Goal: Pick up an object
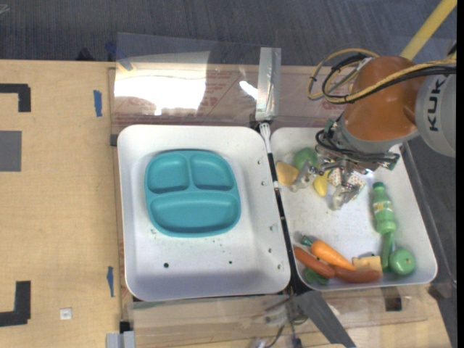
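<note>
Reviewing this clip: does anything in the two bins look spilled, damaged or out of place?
Nothing looks damaged or spilled. The left bin holds a teal divided plate, upright, plus a few small dark specks. The toy foods lie loosely jumbled in the right bin, where the end effector hovers.

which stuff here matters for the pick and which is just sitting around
Belongs to the job:
gripper, low over the right bin
yellow piece and yellow-tan piece beside it
green bottle
carrot
green apple

Just lying about:
teal divided plate in the left bin
blue tape on the bench
</note>
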You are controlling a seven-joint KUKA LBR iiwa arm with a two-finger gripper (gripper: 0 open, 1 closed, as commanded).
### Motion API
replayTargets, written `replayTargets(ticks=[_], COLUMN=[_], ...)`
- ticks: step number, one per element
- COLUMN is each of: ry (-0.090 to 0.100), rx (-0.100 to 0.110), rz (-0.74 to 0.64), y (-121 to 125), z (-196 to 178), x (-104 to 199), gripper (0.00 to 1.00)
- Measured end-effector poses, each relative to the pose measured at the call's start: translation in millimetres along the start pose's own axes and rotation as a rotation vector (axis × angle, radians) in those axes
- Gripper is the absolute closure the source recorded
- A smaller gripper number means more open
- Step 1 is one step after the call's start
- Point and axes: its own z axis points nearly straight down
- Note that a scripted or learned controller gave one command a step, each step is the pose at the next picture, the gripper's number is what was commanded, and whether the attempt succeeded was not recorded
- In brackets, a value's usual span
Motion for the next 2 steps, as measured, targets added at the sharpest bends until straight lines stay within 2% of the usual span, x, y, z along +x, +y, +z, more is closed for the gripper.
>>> replayTargets(ticks=[1,2], ry=[-0.011,-0.011], rx=[0.010,0.008], rz=[0.002,0.003], y=[-2.3,-1.9], z=[-14.1,-13.1], x=[-4.0,-3.8], gripper=[1.00,0.00])
